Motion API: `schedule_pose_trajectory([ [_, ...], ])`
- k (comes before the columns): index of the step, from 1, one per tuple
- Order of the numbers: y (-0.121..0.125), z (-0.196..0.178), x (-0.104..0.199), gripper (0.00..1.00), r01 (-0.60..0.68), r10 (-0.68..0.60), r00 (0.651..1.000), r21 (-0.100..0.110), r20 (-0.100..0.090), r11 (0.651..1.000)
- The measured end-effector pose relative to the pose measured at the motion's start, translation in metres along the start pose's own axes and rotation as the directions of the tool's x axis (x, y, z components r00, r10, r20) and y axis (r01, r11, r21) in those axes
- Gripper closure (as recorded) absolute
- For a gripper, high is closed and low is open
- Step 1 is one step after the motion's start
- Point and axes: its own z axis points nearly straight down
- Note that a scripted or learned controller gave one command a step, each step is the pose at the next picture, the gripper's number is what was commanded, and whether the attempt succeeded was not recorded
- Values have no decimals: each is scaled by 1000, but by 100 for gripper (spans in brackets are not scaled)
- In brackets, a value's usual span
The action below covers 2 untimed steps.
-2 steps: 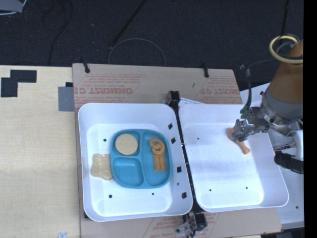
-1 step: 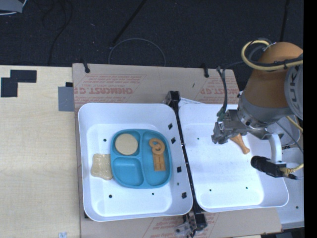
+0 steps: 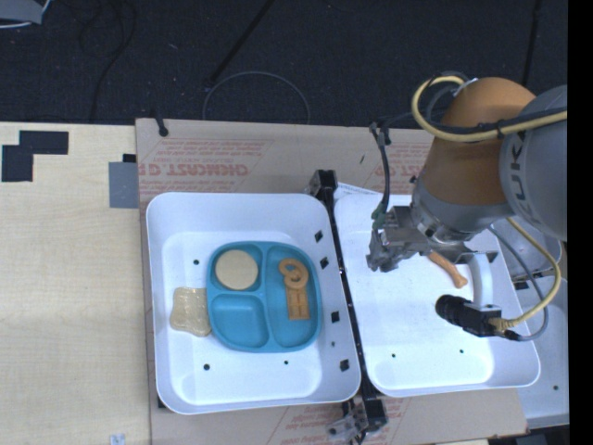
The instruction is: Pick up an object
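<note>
Orange stick-like piece (image 3: 451, 269) is seen lying in the right-hand bin (image 3: 417, 360) just beside the gripper (image 3: 383, 253), whose state cannot be told; the approach step is judged in hand, and alignment over the piece is called for next.

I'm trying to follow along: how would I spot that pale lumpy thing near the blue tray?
Look in the left white bin, where a blue divided tray lies. Just off the tray's left edge, touching it, sits the pale cream lump on the bin floor. Unlike the tan disc and the orange-brown piece, it lies outside the tray.
</note>
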Motion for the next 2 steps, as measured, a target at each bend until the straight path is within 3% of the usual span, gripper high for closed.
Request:
schedule_pose_trajectory([
  [2, 2, 14, 112, 100, 0, 0, 1000, 1, 1, 1000],
])
